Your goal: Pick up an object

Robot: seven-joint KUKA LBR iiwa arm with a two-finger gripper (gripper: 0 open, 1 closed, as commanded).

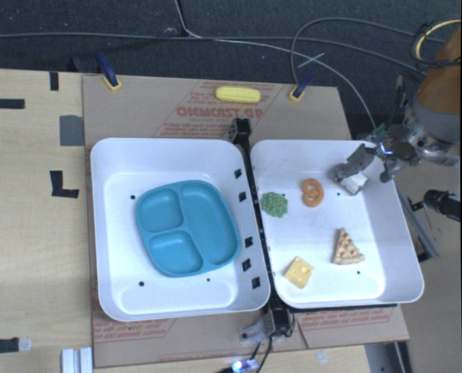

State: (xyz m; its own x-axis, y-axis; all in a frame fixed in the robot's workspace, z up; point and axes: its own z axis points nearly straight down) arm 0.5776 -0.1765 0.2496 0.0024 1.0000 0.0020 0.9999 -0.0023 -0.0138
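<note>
**Four small items in the right bin, tool hovering at its upper right**

On the cardboard-covered surface [138, 107] the left bin [110, 208] holds a glossy blue plastic plate [186, 228] with three compartments and rounded corners, its long axis running from about 10 o'clock to 4 o'clock. Beyond the bins, at 12 o'clock from the seam between them, a smooth yellow oblong piece [237, 94] lies with its long axis horizontal; what it is cannot be made out.

The right bin [386, 286] is a shallow white tray with a raised rim. In it, from the left: a bumpy green clump [274, 203], round and rough like broccoli, close to the left wall; a pale yellow wedge [298, 272] at 5 o'clock from it, flat-faced like cheese; an orange-brown pretzel-like ring [312, 192], its long axis nearly upright in the picture; and a triangular slice [345, 248], speckled like pizza, its tip pointing to 12 o'clock and its pale crust edge towards 5 o'clock.

The tool [355, 176] sits at 2 o'clock in the right bin, well apart from the pretzel ring. Its grey fingers are blurred against a whitish tip, and I cannot tell whether they are apart or together; nothing is visibly between them. The arm [437, 107] is cut off by the frame edge.
</note>
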